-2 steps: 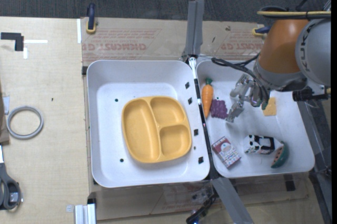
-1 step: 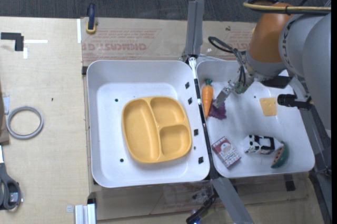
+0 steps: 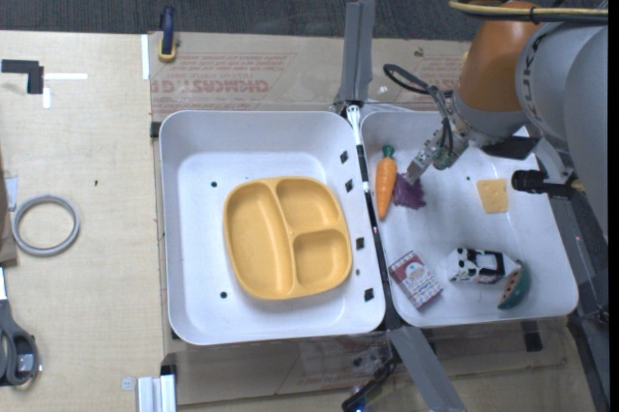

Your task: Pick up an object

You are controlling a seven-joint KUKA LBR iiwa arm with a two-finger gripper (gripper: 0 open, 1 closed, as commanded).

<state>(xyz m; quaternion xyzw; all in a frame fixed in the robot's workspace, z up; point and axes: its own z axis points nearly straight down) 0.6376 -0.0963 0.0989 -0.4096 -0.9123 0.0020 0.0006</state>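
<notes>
Orange carrot (image 3: 385,185) upright along right bin's (image 3: 551,304) left wall, purple object (image 3: 409,194) beside it

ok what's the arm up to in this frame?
The gripper is down in the right bin, just above a purple item beside the toy carrot. Nothing is visibly held yet. Also in that bin: a cheese slice, a toy cow, a watermelon wedge and a small card. The left bin holds a yellow divided plate.

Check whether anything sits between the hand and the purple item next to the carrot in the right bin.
Nothing visible does. The hand hangs just above and right of the purple item, with bare bin floor between them. The carrot lies against the item's left side, away from the hand's approach.
</notes>
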